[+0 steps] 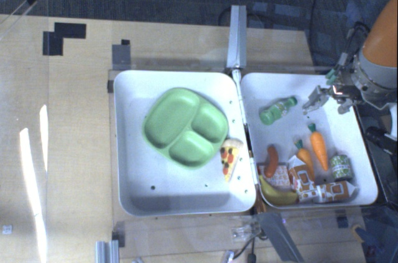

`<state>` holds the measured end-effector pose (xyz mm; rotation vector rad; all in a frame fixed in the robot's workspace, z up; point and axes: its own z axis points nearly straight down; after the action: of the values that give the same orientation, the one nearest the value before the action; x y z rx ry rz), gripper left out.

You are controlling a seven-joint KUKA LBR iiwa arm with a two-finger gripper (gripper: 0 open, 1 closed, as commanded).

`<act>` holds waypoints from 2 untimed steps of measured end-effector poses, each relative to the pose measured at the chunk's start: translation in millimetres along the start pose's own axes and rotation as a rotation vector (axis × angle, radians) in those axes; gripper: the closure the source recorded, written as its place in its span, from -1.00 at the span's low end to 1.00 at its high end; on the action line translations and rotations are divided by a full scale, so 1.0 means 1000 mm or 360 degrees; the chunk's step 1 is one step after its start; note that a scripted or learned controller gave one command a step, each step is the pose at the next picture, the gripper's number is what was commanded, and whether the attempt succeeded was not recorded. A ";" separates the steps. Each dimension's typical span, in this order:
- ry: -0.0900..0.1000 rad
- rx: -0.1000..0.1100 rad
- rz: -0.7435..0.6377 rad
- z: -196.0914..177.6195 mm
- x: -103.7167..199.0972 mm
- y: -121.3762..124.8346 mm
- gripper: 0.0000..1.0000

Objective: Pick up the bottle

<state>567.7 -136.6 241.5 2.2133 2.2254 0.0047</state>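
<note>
The gripper (328, 100) hangs over the right bin (368, 162) with its fingers spread apart and nothing between them. The bottle (277, 110), green and lying on its side, sits just to the gripper's left, apart from it. This looks like the approach step: next, the gripper must shift left over the bottle, descend, and close across its body.

I count two white bins (124, 193), one green divided plate (185, 125) and one pizza slice (230, 158) just right of that plate. Farther right of the plate I count one green bottle (277, 110), two carrots (319, 150), one sausage (272, 160), one banana (277, 194), one small can (340, 166) and one printed carton (314, 186).
</note>
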 end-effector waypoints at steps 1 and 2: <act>0.0000 0.0000 -0.0133 0.092 0.036 0.035 -1.00; -0.0002 -0.0010 -0.0269 0.154 0.033 0.069 -1.00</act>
<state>637.2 -102.8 88.2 2.0142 2.3996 0.0102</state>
